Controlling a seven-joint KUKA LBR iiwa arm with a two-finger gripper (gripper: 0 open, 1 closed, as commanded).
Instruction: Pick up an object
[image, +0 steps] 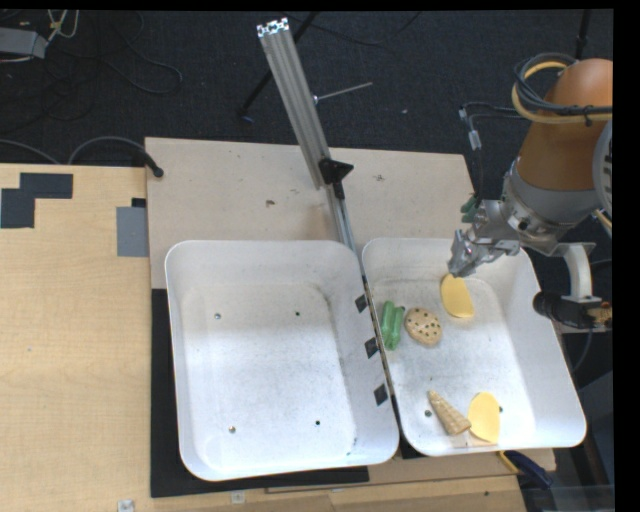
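Observation:
My gripper (462, 262) hangs over the back of the right bin (545, 350), just above a yellow oval piece (458, 298). Nothing shows between its fingers. A brown cookie with dark chips (424, 327) lies left of the yellow piece. A green pickle-like item (391, 325) rests against the bin's left wall. Near the front of the bin lie a tan cone (449, 412) and a second yellow piece (485, 416).
The left bin (200, 300) stands beside the right one, with black clips on the shared wall. A slanted aluminium bar (305, 125) rises behind the bins. The arm's orange band (565, 130) is at the right. Wooden bench surface lies to the left.

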